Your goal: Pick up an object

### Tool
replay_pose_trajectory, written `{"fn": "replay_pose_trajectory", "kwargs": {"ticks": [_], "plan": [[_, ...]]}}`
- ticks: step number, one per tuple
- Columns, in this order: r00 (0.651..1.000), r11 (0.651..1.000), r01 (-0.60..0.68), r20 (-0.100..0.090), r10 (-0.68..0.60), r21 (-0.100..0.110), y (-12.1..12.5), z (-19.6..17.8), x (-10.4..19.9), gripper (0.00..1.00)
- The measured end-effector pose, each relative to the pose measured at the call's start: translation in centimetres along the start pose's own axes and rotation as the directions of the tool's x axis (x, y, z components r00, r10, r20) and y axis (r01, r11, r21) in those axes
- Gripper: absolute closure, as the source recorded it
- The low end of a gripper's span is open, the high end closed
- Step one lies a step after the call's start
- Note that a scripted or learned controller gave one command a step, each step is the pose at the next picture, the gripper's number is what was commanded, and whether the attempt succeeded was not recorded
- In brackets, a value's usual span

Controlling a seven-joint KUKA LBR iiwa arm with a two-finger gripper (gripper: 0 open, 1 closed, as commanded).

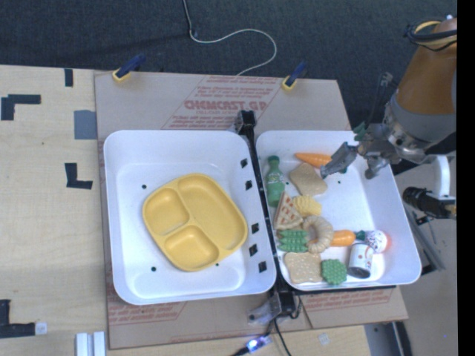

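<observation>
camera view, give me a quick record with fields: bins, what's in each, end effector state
left bin: yellow divided tray, lying flat
right bin: toy food heaped along its left side and front
named items: green bottle, carrot, waffle, small can
end effector: open, over the right bin's far right part, beside the carrot
held: nothing between its fingers
arm: enters from the right

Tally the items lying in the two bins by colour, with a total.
Yellow: 2, divided plate, corn
Green: 3, bottle, two toys
Orange: 2, carrots
Tan: 4, bread slices, waffle, ring
White: 2, can, ball
Total: 13
</observation>
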State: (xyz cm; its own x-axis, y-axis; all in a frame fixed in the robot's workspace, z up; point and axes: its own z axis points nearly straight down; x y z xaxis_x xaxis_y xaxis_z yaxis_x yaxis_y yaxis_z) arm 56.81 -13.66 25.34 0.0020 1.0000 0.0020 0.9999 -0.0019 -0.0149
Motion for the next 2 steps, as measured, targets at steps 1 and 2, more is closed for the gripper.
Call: {"fn": "replay_pose_trajectory", "kwargs": {"ticks": [1,2], "plan": [[1.000,1.000,0.003,0.002,-0.003,-0.011,0.2,-0.6,0.0,0.00],[1.000,1.000,0.004,0.001,-0.004,-0.006,1.2,4.7,0.1,0.00]]}}
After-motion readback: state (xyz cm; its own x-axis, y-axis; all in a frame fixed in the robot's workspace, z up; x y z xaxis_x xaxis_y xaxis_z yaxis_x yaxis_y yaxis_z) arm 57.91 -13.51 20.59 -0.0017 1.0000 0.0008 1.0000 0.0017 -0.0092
